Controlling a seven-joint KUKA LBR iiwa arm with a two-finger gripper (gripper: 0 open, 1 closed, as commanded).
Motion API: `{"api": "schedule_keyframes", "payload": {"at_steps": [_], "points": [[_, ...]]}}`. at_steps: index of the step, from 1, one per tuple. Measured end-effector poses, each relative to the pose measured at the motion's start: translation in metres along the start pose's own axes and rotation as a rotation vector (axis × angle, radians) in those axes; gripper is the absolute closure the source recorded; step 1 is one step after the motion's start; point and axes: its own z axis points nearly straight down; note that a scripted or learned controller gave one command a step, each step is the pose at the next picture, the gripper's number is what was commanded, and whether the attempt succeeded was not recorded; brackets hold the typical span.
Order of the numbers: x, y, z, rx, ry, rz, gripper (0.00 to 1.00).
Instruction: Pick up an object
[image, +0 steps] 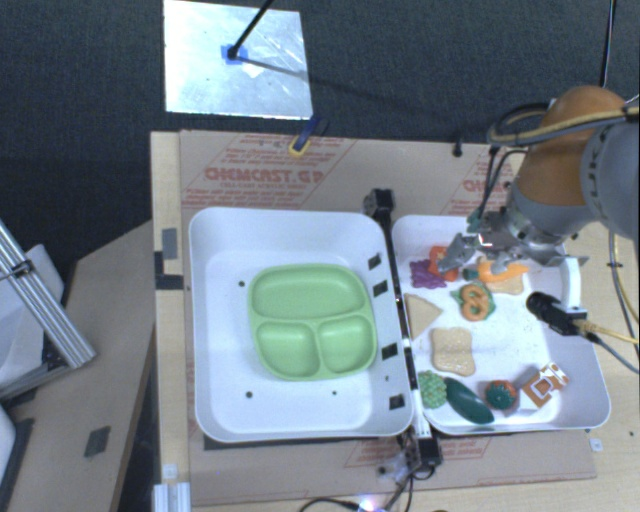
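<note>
The right bin (590, 395) holds several toy foods. At its far left lie purple grapes (427, 272) and a small red piece (438, 254). An orange piece (502, 268) sits toward the back. My gripper (463, 253) hangs low over the far part of this bin, between the red piece and the orange piece. Nothing can be made out held in it. Nearer the front are a green and orange ring (474, 300), a tan wedge (422, 312) and a bread slice (452, 350).
The left bin (215, 330) carries a green divided plate (305, 322). Along the right bin's front lie a broccoli floret (432, 388), a dark green cucumber (467, 401), a red and teal ball (500, 394) and an orange and white block (545, 384).
</note>
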Motion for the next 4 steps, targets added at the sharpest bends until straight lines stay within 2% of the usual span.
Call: {"api": "schedule_keyframes", "payload": {"at_steps": [1, 2, 3, 4], "points": [[0.002, -0.005, 0.043, 0.001, 0.0, 0.0, 0.0], [0.0, -0.003, 0.08, -0.006, -0.003, 0.001, 0.0], [-0.002, 0.001, 0.065, -0.022, -0.01, 0.001, 1.0], [0.008, 0.005, 0.008, -0.007, 0.0, -0.004, 1.0]]}}
